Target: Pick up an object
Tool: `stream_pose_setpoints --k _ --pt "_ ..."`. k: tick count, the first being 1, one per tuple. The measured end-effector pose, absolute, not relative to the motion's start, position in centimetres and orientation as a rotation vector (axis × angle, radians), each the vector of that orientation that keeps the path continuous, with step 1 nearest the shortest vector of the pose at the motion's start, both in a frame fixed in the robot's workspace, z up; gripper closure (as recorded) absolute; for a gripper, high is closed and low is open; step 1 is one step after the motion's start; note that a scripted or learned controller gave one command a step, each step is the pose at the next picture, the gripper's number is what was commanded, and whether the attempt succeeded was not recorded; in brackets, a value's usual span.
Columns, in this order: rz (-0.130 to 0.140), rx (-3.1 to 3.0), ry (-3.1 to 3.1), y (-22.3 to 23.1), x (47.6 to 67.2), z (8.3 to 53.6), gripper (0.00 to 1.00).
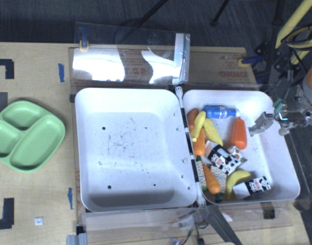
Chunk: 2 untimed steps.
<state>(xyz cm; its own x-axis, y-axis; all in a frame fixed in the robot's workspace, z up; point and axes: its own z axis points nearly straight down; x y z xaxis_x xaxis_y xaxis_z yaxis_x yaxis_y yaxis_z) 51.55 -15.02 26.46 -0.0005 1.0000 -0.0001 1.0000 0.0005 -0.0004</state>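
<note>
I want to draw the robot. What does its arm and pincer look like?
At the picture's right edge, the pincer is a small cluster of pale grey and silvery metal parts with dark joints. Black cables loop above it, beside a slanted yellow bar. It is too blurry for markings.

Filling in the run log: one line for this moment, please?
gripper: over right bin's right rim, holding nothing | toys: all in right bin | pick: not yet done
</note>
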Motion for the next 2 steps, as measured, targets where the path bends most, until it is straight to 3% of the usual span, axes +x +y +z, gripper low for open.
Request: stream_pose_setpoints --k 1,2 --pt "-0.001 -2.224 -2.222 -15.09 51.62 27.46 1.0" --pt "-0.003 -2.228 -2.222 -15.17 51.7 28.46 1.0"
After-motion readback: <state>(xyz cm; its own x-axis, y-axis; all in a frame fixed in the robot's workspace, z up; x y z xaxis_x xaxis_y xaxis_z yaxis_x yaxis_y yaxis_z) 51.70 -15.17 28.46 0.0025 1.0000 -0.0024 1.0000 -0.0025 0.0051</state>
